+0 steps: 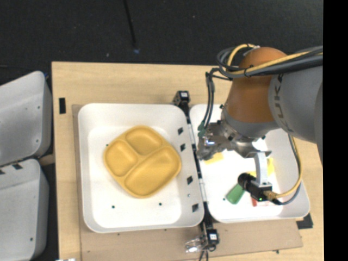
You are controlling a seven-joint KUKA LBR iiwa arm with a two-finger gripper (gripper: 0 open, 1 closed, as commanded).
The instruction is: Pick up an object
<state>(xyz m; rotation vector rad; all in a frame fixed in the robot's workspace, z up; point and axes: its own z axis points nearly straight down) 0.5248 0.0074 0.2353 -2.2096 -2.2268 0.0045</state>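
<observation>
A yellow three-compartment plate (142,160) lies flat in the middle of the left bin (92,211). My gripper (209,144) hangs low over the left part of the right bin (293,208), close to the divider between the bins. Just below it lies a small yellow piece (216,157). A green block (235,194) rests nearer the right bin's front, with a small red thing (254,203) to its right. Another yellow piece (270,166) lies further right, partly behind the arm. The wrist hides whatever is under it.
The arm's orange band (253,91) and grey body cover the right bin's back half. Black clips (191,145) line the rims where the bins meet. White panels (22,118) stand off the bench's left edge.
</observation>
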